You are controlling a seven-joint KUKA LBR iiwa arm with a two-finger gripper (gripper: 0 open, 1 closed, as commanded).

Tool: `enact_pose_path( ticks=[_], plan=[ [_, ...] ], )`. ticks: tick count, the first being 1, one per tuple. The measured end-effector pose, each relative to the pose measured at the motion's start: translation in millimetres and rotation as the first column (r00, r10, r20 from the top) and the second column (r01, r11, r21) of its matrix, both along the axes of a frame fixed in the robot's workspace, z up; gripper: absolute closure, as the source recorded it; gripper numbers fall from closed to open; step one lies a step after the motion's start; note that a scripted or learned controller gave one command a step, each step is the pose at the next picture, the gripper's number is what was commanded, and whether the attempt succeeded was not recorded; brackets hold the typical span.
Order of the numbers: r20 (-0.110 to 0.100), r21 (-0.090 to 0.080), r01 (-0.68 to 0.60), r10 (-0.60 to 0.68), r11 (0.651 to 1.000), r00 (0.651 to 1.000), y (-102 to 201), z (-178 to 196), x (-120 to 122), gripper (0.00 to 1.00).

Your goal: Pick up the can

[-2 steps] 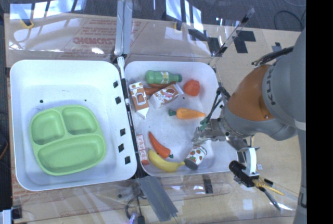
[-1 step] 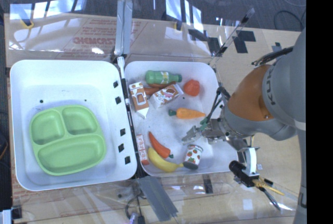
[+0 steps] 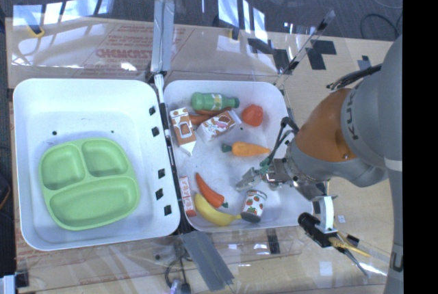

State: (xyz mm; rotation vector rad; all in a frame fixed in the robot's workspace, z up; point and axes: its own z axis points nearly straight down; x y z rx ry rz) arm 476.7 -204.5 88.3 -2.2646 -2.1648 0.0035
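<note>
can (image 3: pixel 253 205) in right bin (image 3: pixel 277 96), banana (image 3: pixel 213 211) left of it

Two white bins are seen: the left bin (image 3: pixel 27 149) and the right bin (image 3: pixel 274 98). A pale green divided tray (image 3: pixel 89 183) is shown in the left one. In the right, a green bottle (image 3: pixel 213 102) with a yellow label, a red tomato (image 3: pixel 252 115), an orange carrot (image 3: pixel 250 148), a yellow banana (image 3: pixel 213 212) and a red-orange pepper (image 3: pixel 209 191) are shown. The can (image 3: pixel 253 205) is patterned white with red and green. The arm (image 3: pixel 356 128) is coloured grey with an orange band.
</note>
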Motion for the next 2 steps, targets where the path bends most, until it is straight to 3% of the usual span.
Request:
enact_pose_path(
  ticks=[1,2],
  plan=[
    [-0.006,0.003,-0.003,0.003,1.0,1.0,-0.3,6.2,0.1,1.0],
    [0.0,-0.002,0.17,-0.17,0.985,0.985,-0.7,5.2,-0.5,1.0]
  ],
)
